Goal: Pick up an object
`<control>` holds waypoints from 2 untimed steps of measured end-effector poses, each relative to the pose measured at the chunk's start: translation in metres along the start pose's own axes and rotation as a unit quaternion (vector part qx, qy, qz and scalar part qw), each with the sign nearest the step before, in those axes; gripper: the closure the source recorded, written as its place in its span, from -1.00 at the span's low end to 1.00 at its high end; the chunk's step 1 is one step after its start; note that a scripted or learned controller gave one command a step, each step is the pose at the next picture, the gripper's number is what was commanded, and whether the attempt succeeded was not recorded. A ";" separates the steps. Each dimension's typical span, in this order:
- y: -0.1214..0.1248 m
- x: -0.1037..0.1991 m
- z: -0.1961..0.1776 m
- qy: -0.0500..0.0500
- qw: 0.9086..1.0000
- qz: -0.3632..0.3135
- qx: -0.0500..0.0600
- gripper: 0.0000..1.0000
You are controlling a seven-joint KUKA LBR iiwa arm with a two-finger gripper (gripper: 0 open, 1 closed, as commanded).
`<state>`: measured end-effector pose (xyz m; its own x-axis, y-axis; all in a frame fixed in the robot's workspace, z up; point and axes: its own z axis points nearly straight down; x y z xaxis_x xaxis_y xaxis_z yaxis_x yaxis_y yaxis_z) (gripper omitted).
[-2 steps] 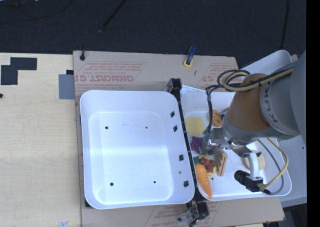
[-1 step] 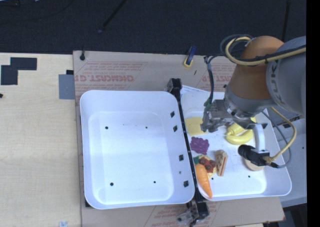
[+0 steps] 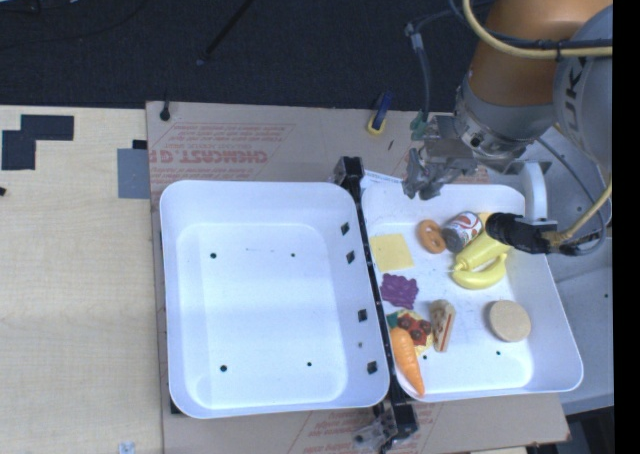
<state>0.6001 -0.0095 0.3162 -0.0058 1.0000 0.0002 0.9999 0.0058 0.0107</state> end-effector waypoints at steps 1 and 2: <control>-0.022 0.053 -0.141 0.000 1.000 0.001 0.004 1.00; -0.026 0.071 -0.226 0.000 1.000 0.001 0.003 1.00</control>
<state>0.5709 0.0615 0.5422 -0.0034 1.0000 0.0005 1.0000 0.0034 0.0045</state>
